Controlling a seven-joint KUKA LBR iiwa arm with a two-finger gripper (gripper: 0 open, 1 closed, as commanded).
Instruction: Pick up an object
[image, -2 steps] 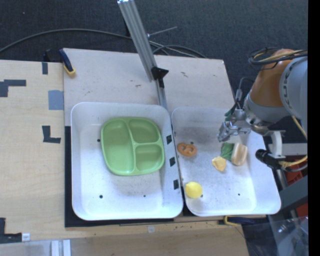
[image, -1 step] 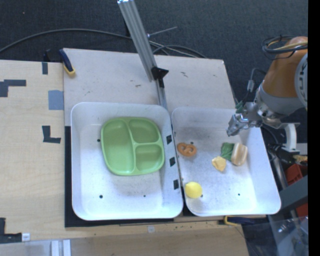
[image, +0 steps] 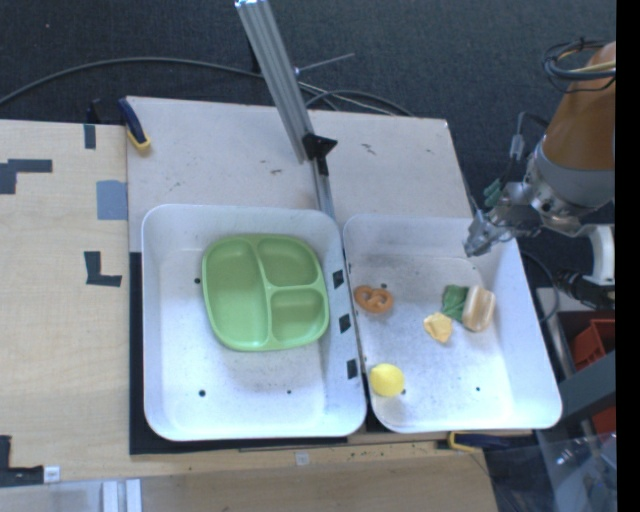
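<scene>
Your gripper (image: 481, 240) (grip state unclear, nothing visibly held) hovers; the bun (image: 479, 308) lies at its 6 o'clock, long axis upright.

Smooth glossy green plastic plate (image: 266, 292), scuffed matt white bins (image: 170, 330), pale wooden bench (image: 60, 330).

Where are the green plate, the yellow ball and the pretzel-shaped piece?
green plate (image: 266, 292): camera view, on the ridge where its compartments meet.
yellow ball (image: 387, 380): camera view, on its top.
pretzel-shaped piece (image: 373, 299): camera view, on its middle.
</scene>
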